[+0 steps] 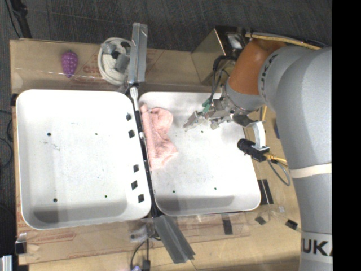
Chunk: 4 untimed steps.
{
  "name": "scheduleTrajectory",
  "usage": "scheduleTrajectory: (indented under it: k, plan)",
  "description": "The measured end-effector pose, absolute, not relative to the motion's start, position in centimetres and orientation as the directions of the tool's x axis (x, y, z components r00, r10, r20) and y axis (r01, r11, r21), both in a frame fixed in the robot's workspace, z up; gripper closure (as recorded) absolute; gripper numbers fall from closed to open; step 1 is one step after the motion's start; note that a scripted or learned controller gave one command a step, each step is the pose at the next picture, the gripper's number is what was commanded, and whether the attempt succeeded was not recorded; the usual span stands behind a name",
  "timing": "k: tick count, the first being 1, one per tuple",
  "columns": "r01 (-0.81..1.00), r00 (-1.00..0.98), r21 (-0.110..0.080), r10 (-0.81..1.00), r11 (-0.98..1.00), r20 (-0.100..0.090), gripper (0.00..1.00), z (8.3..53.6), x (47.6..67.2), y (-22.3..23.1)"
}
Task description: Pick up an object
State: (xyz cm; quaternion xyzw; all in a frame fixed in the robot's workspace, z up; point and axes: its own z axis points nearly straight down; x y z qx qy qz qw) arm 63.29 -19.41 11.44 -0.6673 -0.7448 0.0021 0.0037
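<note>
A crumpled pink cloth (158, 136) lies in the right bin (225, 199), against its left wall. My gripper (194, 121) hangs over the upper middle of that bin, pointing left, a short way to the right of the cloth's top. Its fingers stand a little apart with nothing between them. The grey arm with its orange band comes in from the right, covering the bin's upper right corner.
The left bin (73, 208) sits beside the right one, parted by a divider with black clips. Behind the bins on the bench lie a purple grape-like toy (69, 62) and a white coil of tape or cable (114, 59).
</note>
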Motion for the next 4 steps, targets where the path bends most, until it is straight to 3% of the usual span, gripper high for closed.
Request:
scheduleTrajectory:
  k: [1, 2, 3, 4]
  plan:
    - [0.986, -0.164, -0.007, 0.986, 0.164, 0.002, 0.0, 17.0, 59.8, -11.0]
    - [0.98, -0.2, -0.001, 0.98, 0.2, 0.001, 0.0, 9.1, 59.2, -9.8]
    - [0.979, -0.202, -0.005, 0.979, 0.202, 0.005, 1.0, 9.8, 59.2, -9.7]
    - [0.983, -0.185, -0.008, 0.983, 0.185, 0.001, 1.0, 18.9, 65.6, -5.1]
